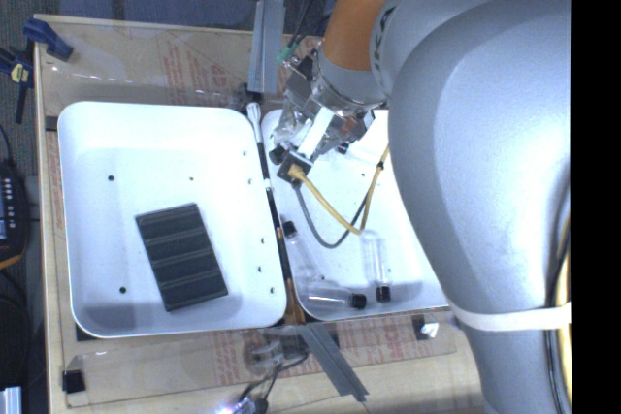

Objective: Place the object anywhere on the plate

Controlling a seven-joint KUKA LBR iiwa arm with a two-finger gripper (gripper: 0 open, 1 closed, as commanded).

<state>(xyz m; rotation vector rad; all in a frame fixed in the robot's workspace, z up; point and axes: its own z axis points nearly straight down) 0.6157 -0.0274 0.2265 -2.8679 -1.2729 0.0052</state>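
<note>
Two white bins sit side by side on the worktop [146,53]. The dark ridged plate [181,256] lies flat in the left bin [87,141]. The tool [296,155] hangs over the right bin [330,305] near the divider; its opening cannot be told, nor whether it grips anything.

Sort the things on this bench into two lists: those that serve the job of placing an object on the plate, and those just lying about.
For the job:
- dark ribbed plate, in the left bin
- clear black-capped tubes, in the right bin, likely the object
- arm

Lying about:
- blue clamp
- grey bar
</note>
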